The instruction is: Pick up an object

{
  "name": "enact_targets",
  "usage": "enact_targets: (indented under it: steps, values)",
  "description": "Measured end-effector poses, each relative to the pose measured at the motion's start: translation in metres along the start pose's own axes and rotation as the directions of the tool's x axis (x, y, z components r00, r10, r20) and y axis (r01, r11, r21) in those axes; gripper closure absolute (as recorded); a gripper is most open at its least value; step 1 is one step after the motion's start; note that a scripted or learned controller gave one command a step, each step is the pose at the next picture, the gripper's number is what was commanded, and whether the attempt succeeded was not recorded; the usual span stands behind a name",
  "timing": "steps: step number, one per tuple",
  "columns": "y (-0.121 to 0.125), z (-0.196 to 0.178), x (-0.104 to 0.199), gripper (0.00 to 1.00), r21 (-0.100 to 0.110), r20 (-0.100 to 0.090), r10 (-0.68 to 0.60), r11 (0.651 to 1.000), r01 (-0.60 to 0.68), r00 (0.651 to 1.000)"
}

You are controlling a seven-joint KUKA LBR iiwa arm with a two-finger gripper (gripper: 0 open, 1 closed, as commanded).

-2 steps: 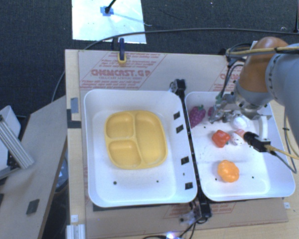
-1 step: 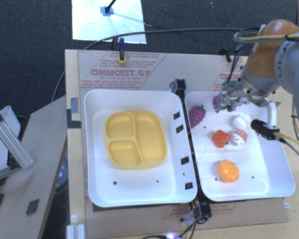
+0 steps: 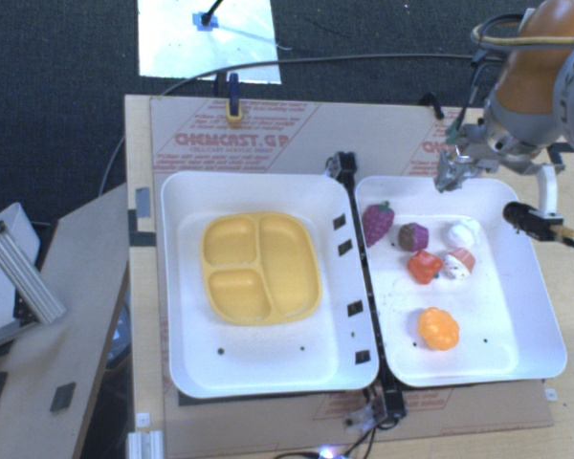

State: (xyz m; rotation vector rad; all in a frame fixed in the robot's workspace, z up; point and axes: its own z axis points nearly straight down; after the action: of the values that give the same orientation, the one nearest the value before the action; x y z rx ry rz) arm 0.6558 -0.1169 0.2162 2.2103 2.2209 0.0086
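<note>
In the right bin (image 3: 531, 299) we see five small toy foods: a purple berry (image 3: 379, 222) at ten o'clock, a darker purple piece (image 3: 412, 236) just beside it, a white piece (image 3: 460, 232) at twelve, and a red piece (image 3: 424, 267) touching a red-and-white piece (image 3: 456, 263) near the middle. An orange piece (image 3: 438, 328) lies apart at six o'clock. The gripper (image 3: 450, 176) hangs over the bin's twelve o'clock rim, clear of every piece; we cannot tell how its jaws stand. The left bin (image 3: 187, 256) holds a yellow divided tray (image 3: 261, 267).
</note>
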Motion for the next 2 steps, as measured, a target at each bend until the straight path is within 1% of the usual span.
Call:
enact_targets:
  steps: [1,2]
  values:
    - [0.001,-0.065,-0.003,1.00,0.001,0.000,-0.001,1.000,0.001,1.000]
    - [-0.005,-0.067,0.052,1.00,0.007,-0.003,-0.004,1.000,0.004,1.000]
